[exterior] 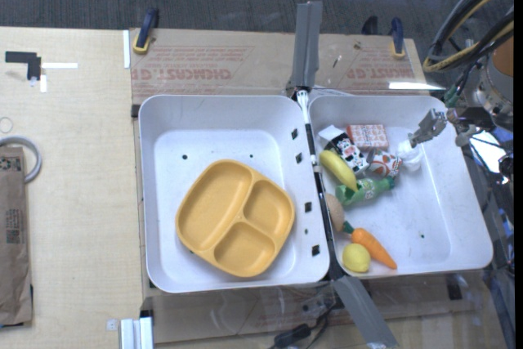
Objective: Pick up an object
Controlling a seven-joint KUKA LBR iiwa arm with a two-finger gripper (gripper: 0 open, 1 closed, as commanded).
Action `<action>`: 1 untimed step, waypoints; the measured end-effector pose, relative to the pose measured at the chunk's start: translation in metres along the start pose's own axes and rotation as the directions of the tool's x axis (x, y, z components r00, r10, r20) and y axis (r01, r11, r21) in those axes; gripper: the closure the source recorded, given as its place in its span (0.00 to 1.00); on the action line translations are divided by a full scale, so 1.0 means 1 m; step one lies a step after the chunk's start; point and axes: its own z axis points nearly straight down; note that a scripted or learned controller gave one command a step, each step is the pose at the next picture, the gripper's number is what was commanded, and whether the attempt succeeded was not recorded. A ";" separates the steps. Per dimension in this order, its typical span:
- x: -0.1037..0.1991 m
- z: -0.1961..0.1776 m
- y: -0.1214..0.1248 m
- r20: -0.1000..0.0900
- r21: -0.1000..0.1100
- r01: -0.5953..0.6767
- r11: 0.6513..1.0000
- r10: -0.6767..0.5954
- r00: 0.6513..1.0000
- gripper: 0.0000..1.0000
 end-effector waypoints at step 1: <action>0.040 0.056 -0.023 0.000 0.001 -0.061 0.998 0.061 0.998 0.00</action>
